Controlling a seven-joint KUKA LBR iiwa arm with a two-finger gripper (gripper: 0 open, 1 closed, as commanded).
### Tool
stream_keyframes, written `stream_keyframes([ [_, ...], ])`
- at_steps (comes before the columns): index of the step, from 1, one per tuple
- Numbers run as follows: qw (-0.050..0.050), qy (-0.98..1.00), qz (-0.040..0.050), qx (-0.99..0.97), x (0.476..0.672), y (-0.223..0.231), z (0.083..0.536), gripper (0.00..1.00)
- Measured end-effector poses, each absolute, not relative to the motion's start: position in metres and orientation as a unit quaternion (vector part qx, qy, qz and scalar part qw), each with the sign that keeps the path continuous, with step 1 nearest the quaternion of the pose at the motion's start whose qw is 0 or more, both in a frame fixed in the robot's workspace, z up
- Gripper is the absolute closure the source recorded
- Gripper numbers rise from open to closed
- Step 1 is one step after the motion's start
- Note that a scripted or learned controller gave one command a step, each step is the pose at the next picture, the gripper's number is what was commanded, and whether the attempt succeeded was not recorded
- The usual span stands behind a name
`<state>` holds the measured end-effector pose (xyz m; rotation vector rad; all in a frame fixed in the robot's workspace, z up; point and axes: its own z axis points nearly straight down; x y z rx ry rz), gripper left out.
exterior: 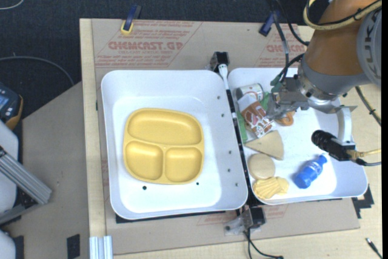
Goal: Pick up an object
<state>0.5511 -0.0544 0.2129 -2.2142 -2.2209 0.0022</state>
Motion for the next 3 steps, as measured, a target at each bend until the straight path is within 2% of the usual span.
stream_keyframes([
  [2, -0.002, -0.707, -0.0011, -0.707, 0.553, -0.049, 0.233, 1.00],
  [3, 0.001, -0.707, 0.0001, -0.707, 0.542, -0.050, 0.234, 1.00],
])
